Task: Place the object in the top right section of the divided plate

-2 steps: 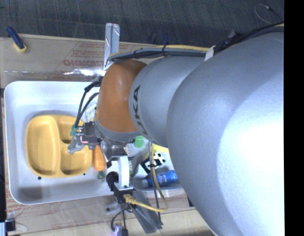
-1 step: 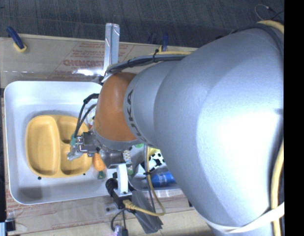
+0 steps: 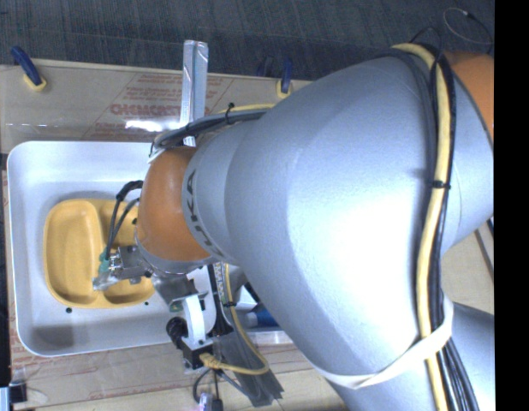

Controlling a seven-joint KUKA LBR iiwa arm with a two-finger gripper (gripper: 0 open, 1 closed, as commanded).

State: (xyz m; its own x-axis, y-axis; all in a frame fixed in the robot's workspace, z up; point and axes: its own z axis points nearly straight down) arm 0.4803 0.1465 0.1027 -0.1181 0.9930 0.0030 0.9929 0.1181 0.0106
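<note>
Starting at the left of the camera view, a shallow white bin [image 3: 25, 229] sits on a light wooden surface [image 3: 85, 101], and a yellow divided plate [image 3: 72, 251] lies inside it, with one large section and smaller ones along its right side. Just right of the plate's large section, over its smaller sections, hangs the arm's wrist hardware [image 3: 119, 264], a small metal block with green and black wires. The jaws themselves are hidden beneath this hardware and the arm, so it cannot be told how they stand, nor whether anything sits between them. The object to be placed cannot be made out; if it is near the jaws, the arm covers it.

Directly right of the wrist hardware is the orange band [image 3: 166, 208], and beyond it the grey arm [image 3: 333, 229] swells across most of the view, reaching in from the right and bent down steeply toward the plate. A yellow cable [image 3: 436, 187] runs along the arm's right flank. Behind the arm, above the wrist, an upright metal bar [image 3: 194, 84] stands at the bin's far edge.
</note>
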